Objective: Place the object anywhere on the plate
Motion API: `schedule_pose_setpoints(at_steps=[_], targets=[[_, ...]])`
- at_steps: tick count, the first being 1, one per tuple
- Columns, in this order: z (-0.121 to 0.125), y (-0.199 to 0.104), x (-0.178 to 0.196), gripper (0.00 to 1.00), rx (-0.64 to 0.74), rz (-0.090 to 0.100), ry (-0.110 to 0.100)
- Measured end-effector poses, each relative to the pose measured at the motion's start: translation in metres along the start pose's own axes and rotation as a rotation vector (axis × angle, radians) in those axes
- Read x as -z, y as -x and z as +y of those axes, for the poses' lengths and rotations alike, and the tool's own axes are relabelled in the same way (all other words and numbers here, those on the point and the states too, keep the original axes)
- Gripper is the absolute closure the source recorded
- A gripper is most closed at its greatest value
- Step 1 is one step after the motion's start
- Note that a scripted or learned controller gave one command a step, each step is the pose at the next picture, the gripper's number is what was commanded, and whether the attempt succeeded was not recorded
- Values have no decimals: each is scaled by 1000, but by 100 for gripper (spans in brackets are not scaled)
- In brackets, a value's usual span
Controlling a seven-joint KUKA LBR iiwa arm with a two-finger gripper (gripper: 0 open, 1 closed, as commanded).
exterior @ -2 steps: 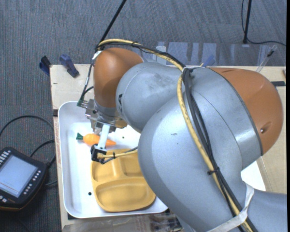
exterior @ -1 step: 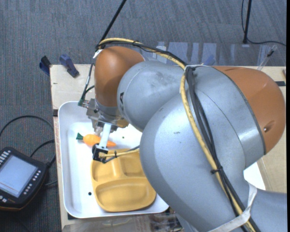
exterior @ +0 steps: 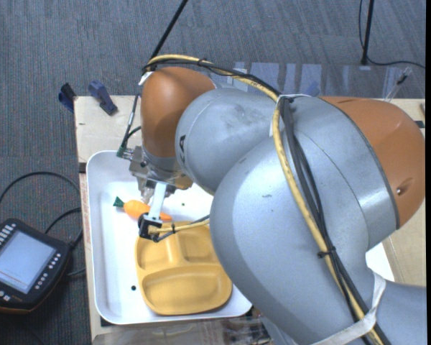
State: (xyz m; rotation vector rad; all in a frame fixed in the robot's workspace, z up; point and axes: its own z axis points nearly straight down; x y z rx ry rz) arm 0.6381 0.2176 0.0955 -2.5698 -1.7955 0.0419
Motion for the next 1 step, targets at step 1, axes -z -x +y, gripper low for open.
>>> schedule_pose_setpoints(at_steps=[1], targets=[[-1,1,6,100,4,-6,-6]])
